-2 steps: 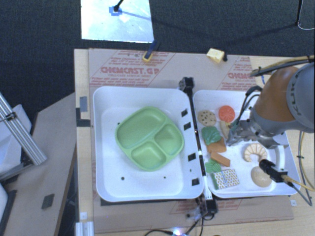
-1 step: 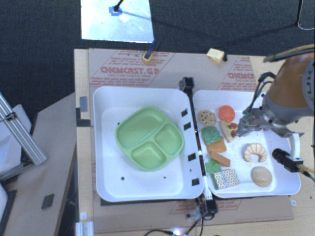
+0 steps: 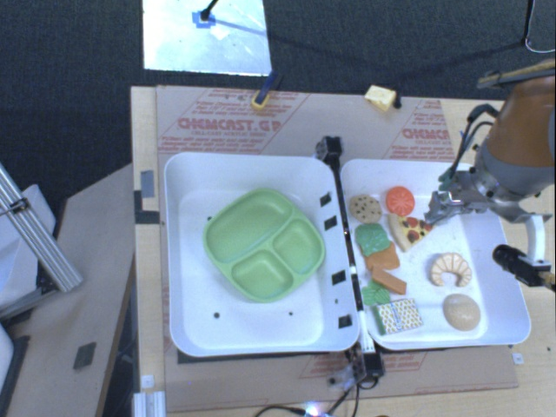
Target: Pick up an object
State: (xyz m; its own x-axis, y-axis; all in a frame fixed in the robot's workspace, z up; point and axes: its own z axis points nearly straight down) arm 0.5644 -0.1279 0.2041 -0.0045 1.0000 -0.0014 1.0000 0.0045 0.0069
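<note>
The patterned packet (image 3: 399, 316) lies at lower centre. At centre right the gripper (image 3: 432, 210) hovers beside the pizza slice (image 3: 409, 230); finger state unreadable. Crowded neighbours risk a glancing miss.

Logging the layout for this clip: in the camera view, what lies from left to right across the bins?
Green three-compartment plastic tray → round speckled cookie → round red tomato slice → gripper → tan toy croissant.
</note>
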